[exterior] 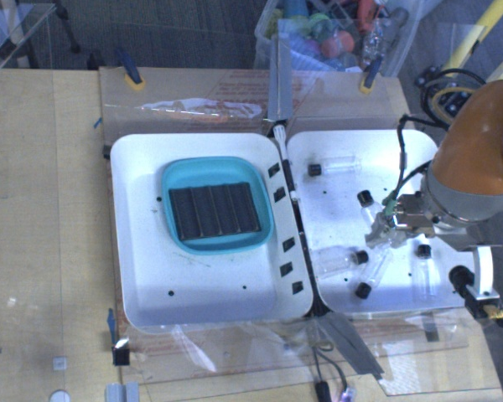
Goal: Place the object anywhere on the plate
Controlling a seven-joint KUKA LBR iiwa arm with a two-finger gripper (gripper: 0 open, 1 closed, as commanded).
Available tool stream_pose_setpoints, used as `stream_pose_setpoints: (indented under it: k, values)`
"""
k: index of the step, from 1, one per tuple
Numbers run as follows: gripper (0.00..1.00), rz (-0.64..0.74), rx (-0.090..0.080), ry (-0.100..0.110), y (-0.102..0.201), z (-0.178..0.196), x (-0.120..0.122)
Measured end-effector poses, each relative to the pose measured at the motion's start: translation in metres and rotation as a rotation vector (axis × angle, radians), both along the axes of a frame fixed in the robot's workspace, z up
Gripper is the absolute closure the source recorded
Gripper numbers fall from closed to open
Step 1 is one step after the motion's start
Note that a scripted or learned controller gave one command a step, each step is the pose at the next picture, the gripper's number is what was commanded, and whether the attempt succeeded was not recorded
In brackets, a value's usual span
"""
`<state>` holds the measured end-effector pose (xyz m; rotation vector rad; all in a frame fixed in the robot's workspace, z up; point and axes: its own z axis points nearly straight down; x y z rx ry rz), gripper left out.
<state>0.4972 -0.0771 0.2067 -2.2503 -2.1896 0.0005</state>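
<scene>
No text, label, brand, number or sign can be read anywhere.

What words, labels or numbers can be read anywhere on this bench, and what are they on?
No text here can be read.
Brown cardboard behind the bins: faint reddish print, too blurred to read.
Blue plate with its dark ridged insert: no lettering visible.
Clear vials with black caps in the right bin: no labels visible.
Storage box of colourful items at the top: no legible writing.

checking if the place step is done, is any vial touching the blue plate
Apart. The camera view shows the blue plate in the left bin and the clear vials all in the right bin, across the divider.
</scene>
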Motion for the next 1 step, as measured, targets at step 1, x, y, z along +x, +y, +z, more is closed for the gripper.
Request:
stream_pose_setpoints:
  k: [1]
  values:
    - [0.0, 0.0, 0.0, 0.0, -0.0001, 0.0, 0.0]
